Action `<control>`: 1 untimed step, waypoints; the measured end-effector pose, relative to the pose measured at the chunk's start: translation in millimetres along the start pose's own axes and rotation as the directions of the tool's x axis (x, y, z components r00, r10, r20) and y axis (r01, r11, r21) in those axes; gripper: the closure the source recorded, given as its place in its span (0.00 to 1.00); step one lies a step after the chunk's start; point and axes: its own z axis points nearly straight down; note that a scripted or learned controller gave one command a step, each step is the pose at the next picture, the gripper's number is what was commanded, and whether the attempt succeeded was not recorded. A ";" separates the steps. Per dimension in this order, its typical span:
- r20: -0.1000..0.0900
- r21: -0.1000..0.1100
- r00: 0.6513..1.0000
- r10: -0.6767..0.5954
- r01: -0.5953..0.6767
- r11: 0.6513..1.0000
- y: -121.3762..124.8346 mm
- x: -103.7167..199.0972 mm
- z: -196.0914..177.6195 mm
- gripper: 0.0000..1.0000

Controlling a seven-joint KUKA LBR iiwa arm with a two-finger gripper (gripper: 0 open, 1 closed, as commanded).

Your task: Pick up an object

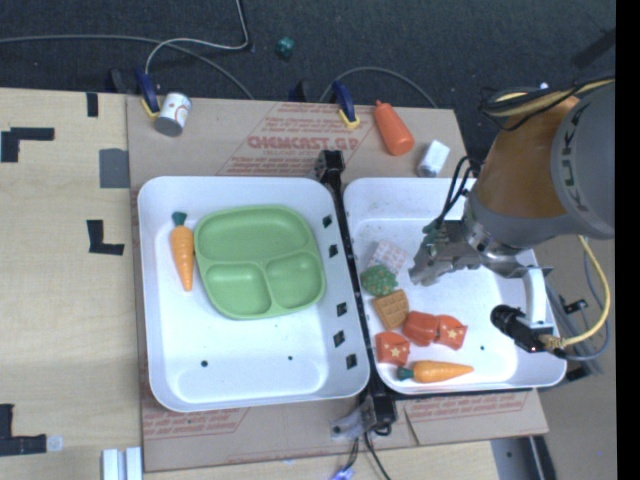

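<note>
Nothing is lifted yet: the gripper (432,266) hovers over the right bin (500,373), and whether it is open cannot be told. Toy food (420,328) lies just beside it, ungrasped.

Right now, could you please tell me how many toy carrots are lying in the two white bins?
2. One carrot lies in the left bin, beside the green tray. The other carrot lies at the right bin's front edge. The arm could hide more.

Cardboard sheet (290,140) under the bins read "CHEMCAST GP" in red; arm (585,158) showed partial "KU" lettering.
</note>
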 end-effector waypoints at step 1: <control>0.000 -0.001 1.000 -0.001 0.001 1.000 15.3 -4.2 9.0 1.00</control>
